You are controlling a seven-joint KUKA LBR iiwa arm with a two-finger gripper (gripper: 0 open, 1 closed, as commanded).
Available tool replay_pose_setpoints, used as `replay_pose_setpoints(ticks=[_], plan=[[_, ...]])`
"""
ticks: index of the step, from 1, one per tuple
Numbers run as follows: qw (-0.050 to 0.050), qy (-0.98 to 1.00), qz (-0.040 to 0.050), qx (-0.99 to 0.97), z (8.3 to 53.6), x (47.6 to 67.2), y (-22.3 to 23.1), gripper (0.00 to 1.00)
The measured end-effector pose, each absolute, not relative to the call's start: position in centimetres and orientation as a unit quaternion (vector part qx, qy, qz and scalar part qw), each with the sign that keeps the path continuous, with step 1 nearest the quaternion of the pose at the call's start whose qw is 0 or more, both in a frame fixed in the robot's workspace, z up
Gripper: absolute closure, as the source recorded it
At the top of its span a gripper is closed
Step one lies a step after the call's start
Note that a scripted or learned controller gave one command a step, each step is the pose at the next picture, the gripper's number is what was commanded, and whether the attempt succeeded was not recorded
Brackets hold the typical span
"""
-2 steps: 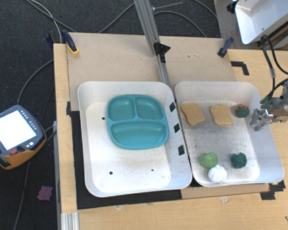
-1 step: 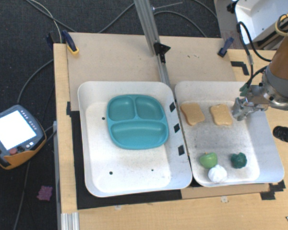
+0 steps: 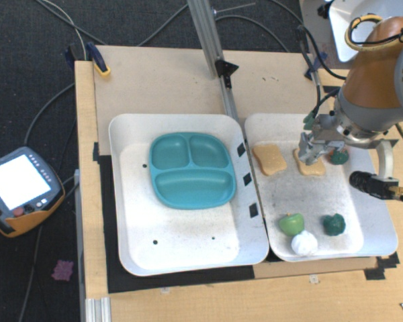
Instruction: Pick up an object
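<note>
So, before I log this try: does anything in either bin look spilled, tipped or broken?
Nothing stands out. The teal divided plate lies flat in the left bin; two tan slices, green pieces and a white ball lie loose in the right bin, with the gripper low over one slice.

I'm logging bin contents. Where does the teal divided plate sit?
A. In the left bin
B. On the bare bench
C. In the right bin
A: the teal divided plate lies flat inside the left bin, apart from the food pieces in the right bin.

A teal divided plate [image 3: 191, 169] sits in the left bin [image 3: 131, 247].
</note>
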State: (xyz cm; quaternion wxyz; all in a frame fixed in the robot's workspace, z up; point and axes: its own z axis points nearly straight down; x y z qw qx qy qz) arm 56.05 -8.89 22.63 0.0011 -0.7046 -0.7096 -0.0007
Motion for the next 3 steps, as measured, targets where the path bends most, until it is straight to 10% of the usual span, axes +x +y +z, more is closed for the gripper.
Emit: replay_pose_setpoints(ticks=[3], plan=[[0.0,-0.709,-0.0009,-0.705,23.6,61.7,5.8,1.0]])
